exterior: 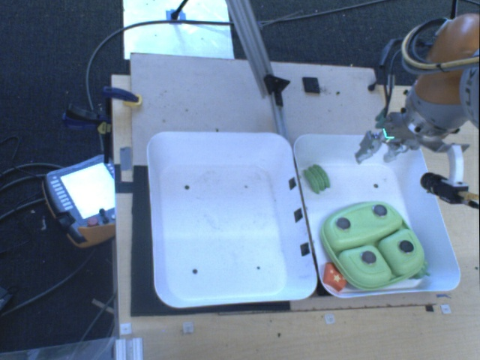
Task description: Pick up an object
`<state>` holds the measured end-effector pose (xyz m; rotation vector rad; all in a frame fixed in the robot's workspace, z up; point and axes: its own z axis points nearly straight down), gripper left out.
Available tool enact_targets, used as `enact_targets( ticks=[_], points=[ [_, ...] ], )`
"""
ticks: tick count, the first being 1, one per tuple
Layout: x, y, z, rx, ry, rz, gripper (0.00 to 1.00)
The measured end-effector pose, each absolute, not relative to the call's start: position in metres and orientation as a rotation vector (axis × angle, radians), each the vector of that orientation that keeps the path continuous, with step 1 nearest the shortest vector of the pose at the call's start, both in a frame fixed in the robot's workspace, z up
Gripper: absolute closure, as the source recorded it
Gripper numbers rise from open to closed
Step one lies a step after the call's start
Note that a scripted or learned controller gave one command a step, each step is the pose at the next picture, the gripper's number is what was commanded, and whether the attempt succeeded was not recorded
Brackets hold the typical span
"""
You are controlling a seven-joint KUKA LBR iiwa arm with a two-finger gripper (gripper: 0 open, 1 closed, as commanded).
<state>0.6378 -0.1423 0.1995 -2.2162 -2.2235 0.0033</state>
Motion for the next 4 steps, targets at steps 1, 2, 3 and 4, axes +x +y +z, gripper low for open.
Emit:
enact_targets(
  ticks=[1, 2, 3, 4],
  points=[
    [0.639, -0.142, 0.202, -2.218, -2.227, -0.002, 0.00],
    [0.645, -0.134, 0.149, -2.213, -2.228, 0.002, 0.00],
    [0.636, -0.139, 0.094, -2.219, -2.222, 0.003, 0.00],
    [0.637, -0.139, 0.085, -2.221, -2.224, 0.000, 0.00]
  ],
)
